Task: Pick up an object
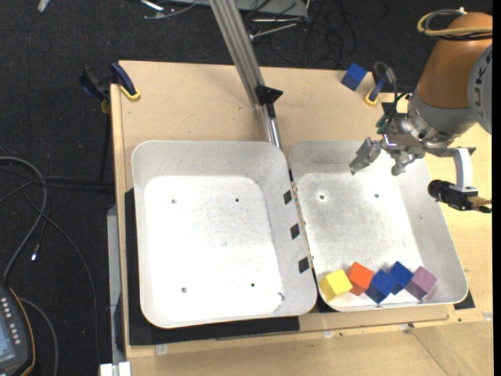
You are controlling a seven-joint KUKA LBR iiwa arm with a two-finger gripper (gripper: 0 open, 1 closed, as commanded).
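Along bin's near wall, block row [379, 280]

— How much room was there in the right bin [438, 233]?

— Its middle and far half lay open. The blocks crowded the near edge in a row: the yellow block [337, 283], orange block [360, 276], two blue blocks [389, 280] and purple block [422, 282], touching or just beside one another, hard against the near wall.

— So little side access?

— Only from above or from the far side. The gripper [383, 160] hung over the bin's far edge, fingers spread, well apart from the row.

— Other obstacles?

— The slanted metal pole [239, 41] ended at the seam between the bins, and black clips [295, 229] lined that seam.
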